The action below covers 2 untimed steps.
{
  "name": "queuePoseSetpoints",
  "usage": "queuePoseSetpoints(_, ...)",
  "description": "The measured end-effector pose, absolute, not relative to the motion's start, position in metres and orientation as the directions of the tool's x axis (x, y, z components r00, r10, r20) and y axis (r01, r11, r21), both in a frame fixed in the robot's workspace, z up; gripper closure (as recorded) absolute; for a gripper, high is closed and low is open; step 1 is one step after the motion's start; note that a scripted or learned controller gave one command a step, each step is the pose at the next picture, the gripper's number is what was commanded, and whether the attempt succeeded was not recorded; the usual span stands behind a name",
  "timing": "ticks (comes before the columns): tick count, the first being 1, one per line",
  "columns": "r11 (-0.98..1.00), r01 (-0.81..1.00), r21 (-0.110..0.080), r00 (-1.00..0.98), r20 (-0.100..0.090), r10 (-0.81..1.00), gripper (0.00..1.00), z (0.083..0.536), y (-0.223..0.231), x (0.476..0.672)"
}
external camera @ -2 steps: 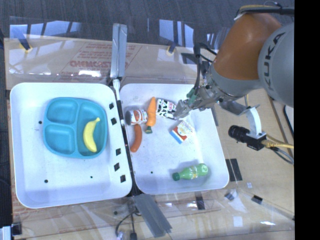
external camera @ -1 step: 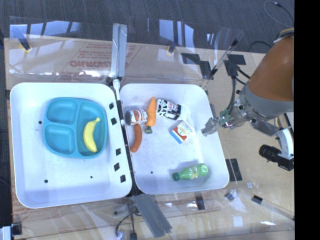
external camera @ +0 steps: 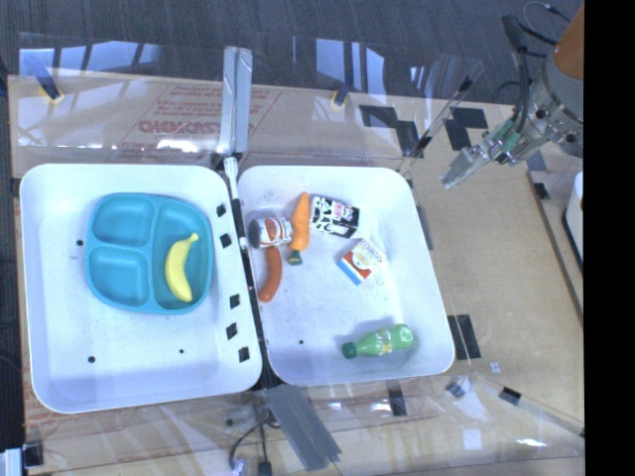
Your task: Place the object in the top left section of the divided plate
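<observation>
The tool (external camera: 462,172) hung beyond the right bin's (external camera: 422,266) far corner — whether clenched or released, I cannot tell; a banana (external camera: 180,267) lay in the divided plate's (external camera: 119,256) right section.

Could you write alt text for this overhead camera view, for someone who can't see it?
Two white bins sit side by side: the left bin holds a blue divided plate with a banana in its right section. The right bin holds a carrot, sausage, green bottle and small packages, while the gripper hovers beyond its upper right corner.
</observation>
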<state>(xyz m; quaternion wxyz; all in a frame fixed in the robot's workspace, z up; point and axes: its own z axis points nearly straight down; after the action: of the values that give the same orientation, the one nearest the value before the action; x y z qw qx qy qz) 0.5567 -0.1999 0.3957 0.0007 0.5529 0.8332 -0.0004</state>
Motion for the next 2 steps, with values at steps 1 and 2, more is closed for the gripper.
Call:
queuePoseSetpoints(1, 0.481, 0.877, -0.004, -0.481, 0.002, 0.877, 1.0, 0.263, -0.181, 0.553)
queuePoseSetpoints(2, 0.565, 0.825, 0.0, -0.565, -0.002, 0.825, 1.0, 0.368, -0.196, 0.606)
